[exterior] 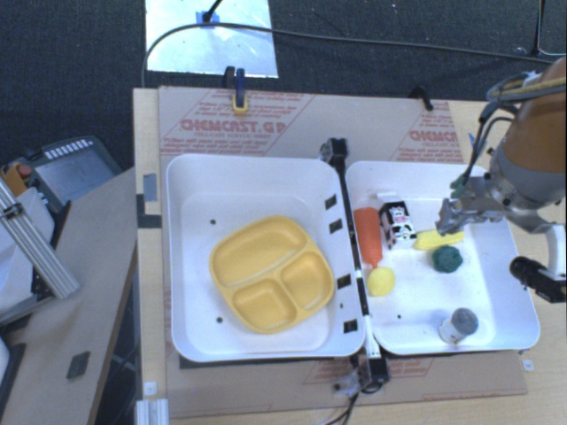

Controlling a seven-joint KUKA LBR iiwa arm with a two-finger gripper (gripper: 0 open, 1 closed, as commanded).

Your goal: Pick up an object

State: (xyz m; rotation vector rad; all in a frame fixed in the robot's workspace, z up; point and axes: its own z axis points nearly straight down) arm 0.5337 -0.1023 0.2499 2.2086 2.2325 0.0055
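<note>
You have a divided tray in the left bin; in the right bin, a ball sits at twelve o'clock from the cup.

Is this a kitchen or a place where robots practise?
Most likely a robot lab. A robot arm reaches over two white bins, one holding a yellow divided plate, the other toy food like an orange carrot, and cables cross the dark floor.

A robotics lab: 2 white bins clamped on a cardboard-covered bench, cables across dark carpet.
</note>
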